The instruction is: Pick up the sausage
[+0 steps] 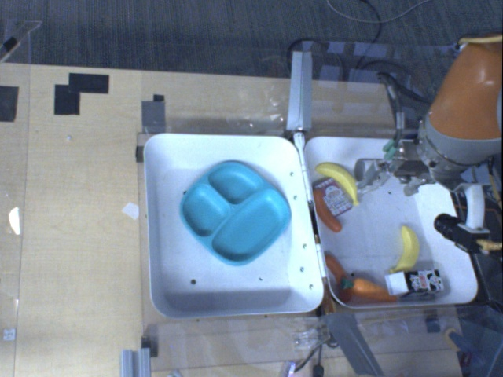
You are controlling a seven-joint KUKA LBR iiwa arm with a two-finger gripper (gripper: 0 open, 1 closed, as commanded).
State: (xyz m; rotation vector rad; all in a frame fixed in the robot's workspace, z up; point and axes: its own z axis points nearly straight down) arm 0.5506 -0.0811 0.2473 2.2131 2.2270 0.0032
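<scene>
A wooden table (71, 234) carries two shallow white bins side by side. The arm (471, 93), grey with a broad orange band, leans in over the right bin (369, 234). Its end effector (376, 171) hangs near the upper part of that bin; the metal parts there are small and cluttered, and I cannot tell how they are set.

The sausage (330, 208) lies to the left of the end effector and a little nearer the front of the bin, close against the bin's left wall. It is reddish-brown with a printed label wrapped around its middle. A yellow banana (339, 179) curves just above it, touching or overlapping its top end, and sits between the sausage and the end effector.

Well below the end effector, toward the bin's front right, a second, smaller banana (408, 247) stands roughly upright. At the front edge an orange carrot (369, 290) lies beside a small white box with dark print (416, 283).

Far to the left of the end effector, the left bin (169, 289) holds a blue divided plate (236, 212) with three compartments, sitting near its centre.
</scene>
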